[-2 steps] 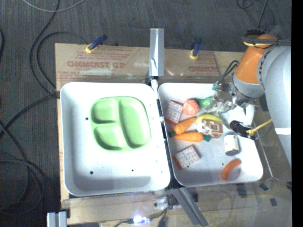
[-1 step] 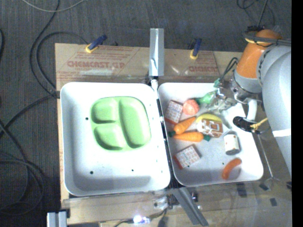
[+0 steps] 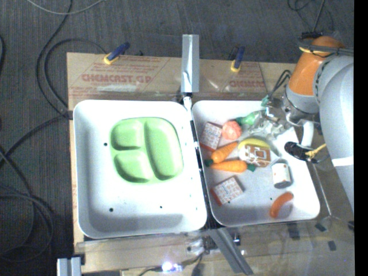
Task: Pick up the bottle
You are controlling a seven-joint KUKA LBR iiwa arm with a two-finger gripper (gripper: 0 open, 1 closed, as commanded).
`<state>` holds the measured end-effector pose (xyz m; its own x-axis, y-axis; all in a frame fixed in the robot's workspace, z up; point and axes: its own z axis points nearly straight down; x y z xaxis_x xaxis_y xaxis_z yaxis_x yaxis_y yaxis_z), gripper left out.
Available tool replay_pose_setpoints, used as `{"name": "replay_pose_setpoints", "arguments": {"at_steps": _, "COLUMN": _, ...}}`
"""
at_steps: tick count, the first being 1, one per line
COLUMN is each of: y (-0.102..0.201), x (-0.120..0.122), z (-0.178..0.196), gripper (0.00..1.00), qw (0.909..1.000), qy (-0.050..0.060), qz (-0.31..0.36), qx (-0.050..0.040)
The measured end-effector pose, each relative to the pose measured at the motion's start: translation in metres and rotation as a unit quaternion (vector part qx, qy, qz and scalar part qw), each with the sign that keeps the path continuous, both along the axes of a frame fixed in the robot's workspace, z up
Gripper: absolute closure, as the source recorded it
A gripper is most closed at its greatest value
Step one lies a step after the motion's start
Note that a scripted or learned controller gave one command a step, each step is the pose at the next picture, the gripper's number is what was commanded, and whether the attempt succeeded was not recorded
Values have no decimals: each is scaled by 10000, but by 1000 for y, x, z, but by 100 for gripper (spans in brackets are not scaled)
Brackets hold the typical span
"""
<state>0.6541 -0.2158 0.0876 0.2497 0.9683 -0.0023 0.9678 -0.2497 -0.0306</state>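
Note:
A small green bottle (image 3: 250,119) lies on its side near the back wall of the right bin (image 3: 305,209). My gripper (image 3: 269,119) hangs low over the back right corner of that bin. It is right beside the bottle's right end and seems to touch it. The grey arm with its orange band (image 3: 307,76) comes in from the right. The wrist hides where gripper and bottle meet, so a hold on the bottle cannot be made out.
The right bin also holds a pink peach (image 3: 231,130), two carrots (image 3: 229,166), two waffle pieces (image 3: 227,190), a yellow-and-brown toy (image 3: 256,151), a white can (image 3: 280,174) and a red sausage (image 3: 280,204). A green divided plate (image 3: 146,149) sits in the left bin (image 3: 92,211).

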Motion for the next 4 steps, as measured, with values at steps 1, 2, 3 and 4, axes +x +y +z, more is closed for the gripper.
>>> {"name": "replay_pose_setpoints", "arguments": {"at_steps": 1, "y": 0, "x": 6, "z": 1, "gripper": 0, "qw": 9979, "qy": 121, "qz": -641, "qx": 35}}
{"name": "replay_pose_setpoints", "arguments": {"at_steps": 2, "y": 62, "x": -20, "z": 0, "gripper": 0, "qw": 9920, "qy": -179, "qz": -1245, "qx": -65}}
{"name": "replay_pose_setpoints", "arguments": {"at_steps": 3, "y": 50, "x": -11, "z": 51, "gripper": 0, "qw": 9983, "qy": -114, "qz": -572, "qx": -50}}
{"name": "replay_pose_setpoints", "arguments": {"at_steps": 4, "y": 42, "x": 3, "z": 7, "gripper": 0, "qw": 9999, "qy": -131, "qz": 50, "qx": -31}}
